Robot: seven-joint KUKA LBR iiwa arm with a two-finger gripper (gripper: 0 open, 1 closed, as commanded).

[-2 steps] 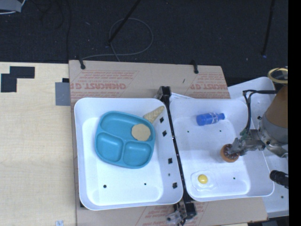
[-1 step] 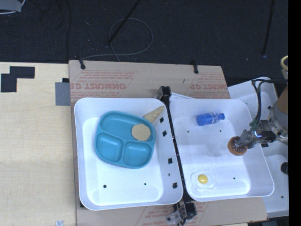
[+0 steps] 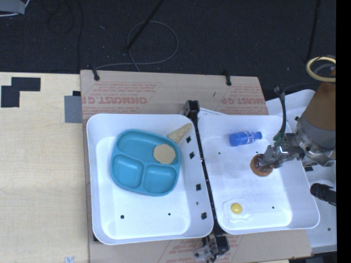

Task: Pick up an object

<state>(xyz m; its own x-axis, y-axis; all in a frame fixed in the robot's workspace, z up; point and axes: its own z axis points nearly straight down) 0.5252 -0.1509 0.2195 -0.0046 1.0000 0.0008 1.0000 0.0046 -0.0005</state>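
Observation:
My gripper (image 3: pixel 267 162) hangs over the right bin (image 3: pixel 241 229), at its right side, directly above a small brown round object (image 3: pixel 260 167) that shows partly from under it. A blue bottle (image 3: pixel 244 138) lies on its side in the far part of the same bin, left of and beyond the gripper. A fried egg toy (image 3: pixel 236 209) rests near the bin's front edge. In the left bin (image 3: pixel 137 223) sits a blue divided plate (image 3: pixel 145 162) with a tan round cookie (image 3: pixel 164 154) on its rim and a tan wedge (image 3: pixel 180 132) just behind it.
A black divider (image 3: pixel 198 163) runs between the two bins. Brown cardboard (image 3: pixel 164 95) lies under and behind both bins. The arm's grey body with its orange band (image 3: pixel 324 108) stands at the right edge. Cables trail over the dark floor behind.

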